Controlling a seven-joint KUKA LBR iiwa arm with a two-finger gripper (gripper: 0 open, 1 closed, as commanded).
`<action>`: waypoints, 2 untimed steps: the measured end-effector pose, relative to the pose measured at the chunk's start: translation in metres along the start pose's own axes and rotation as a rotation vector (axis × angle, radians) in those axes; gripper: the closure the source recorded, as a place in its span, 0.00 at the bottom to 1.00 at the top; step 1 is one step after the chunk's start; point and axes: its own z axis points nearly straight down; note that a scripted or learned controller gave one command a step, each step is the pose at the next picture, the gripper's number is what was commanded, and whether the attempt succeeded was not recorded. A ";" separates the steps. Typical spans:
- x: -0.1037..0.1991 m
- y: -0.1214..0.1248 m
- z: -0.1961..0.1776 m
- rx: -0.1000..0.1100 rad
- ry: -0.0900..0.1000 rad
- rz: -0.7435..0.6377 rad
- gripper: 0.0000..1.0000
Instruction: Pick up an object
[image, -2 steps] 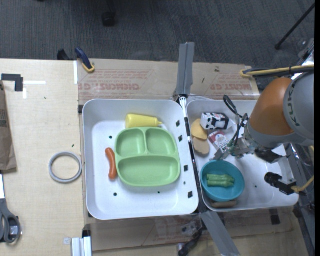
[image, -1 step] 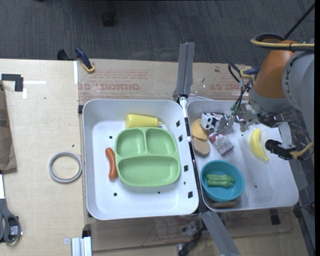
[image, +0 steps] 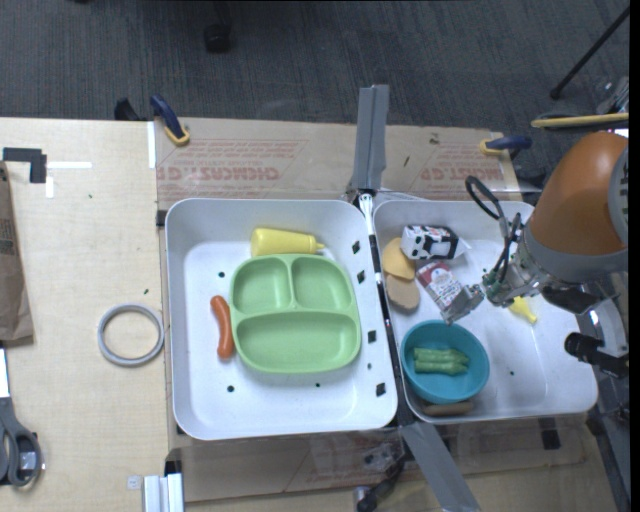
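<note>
Arm (image: 580, 210): grey with an orange band, reaching in from the right over the right bin (image: 560, 385)
Gripper (image: 478, 298): low over the middle of the right bin, just beside a clear wrapped packet (image: 440, 283); cannot tell how far open, nothing visibly held
Right bin contents: black-and-white toy cow (image: 429, 241) near the back wall, tan bread-like pieces (image: 400, 277) at the left wall, blue bowl (image: 445, 362) with a green vegetable (image: 441, 360) at the front, small yellow piece (image: 523, 310) under the arm
Left bin (image: 190, 330): green divided plate (image: 296, 313) in the middle, yellow object (image: 285, 241) just behind it, orange carrot-like piece (image: 223, 325) just to its left
Worktop (image: 80, 270): tape ring (image: 131, 333) left of the bins, scissors (image: 18, 450) at the front left corner
</note>
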 end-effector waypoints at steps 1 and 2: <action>0.032 -0.010 -0.038 0.000 0.000 0.208 0.00; 0.013 -0.030 0.058 -0.010 -0.004 0.170 0.00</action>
